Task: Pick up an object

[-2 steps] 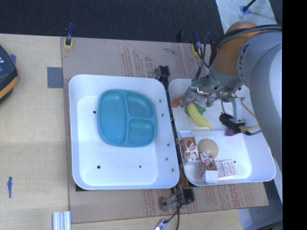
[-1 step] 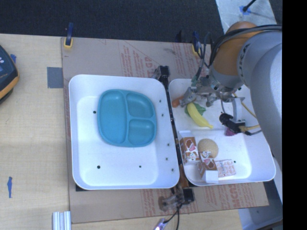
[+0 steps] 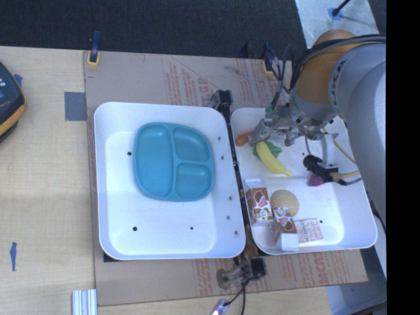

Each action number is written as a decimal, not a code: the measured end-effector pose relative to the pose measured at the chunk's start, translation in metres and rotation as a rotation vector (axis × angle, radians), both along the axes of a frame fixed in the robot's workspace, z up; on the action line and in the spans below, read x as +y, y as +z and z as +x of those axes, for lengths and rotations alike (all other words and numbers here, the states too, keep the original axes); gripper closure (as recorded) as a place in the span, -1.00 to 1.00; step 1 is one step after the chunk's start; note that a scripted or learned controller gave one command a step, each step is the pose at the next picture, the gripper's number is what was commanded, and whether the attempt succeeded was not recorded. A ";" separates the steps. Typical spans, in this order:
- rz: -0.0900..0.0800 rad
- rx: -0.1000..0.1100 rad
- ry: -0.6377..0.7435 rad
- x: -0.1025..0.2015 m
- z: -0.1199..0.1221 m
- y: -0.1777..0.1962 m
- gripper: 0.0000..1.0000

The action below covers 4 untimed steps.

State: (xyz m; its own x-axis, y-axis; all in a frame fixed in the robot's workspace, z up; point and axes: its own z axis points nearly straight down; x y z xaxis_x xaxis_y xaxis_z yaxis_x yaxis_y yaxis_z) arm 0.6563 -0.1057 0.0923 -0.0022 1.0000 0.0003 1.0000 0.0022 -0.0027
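My gripper [image 3: 278, 131] hangs low over the far part of the right bin [image 3: 354, 225], just above the upper end of a yellow banana [image 3: 274, 161]. An orange carrot [image 3: 243, 138] lies just left of the gripper, by the bin's left wall. Beside the banana's top is a small green piece [image 3: 273, 149]. Nearer the front lie a round tan cookie [image 3: 286, 202], a brown-and-white carton [image 3: 259, 205] and a red-and-white packet [image 3: 303, 230]. A dark purple object [image 3: 317, 170] sits to the right under the arm's cables.
The left bin [image 3: 118, 228] holds a blue divided plate [image 3: 174, 161]. The grey arm with its orange band [image 3: 328, 61] covers the right bin's far right corner. A black and yellow device [image 3: 8, 100] lies at the bench's left edge.
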 end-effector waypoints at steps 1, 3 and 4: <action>-0.001 0.002 0.001 0.005 0.000 0.000 -1.00; -0.003 0.004 0.000 0.009 -0.001 0.000 -1.00; -0.001 0.003 0.000 0.008 -0.001 0.000 -1.00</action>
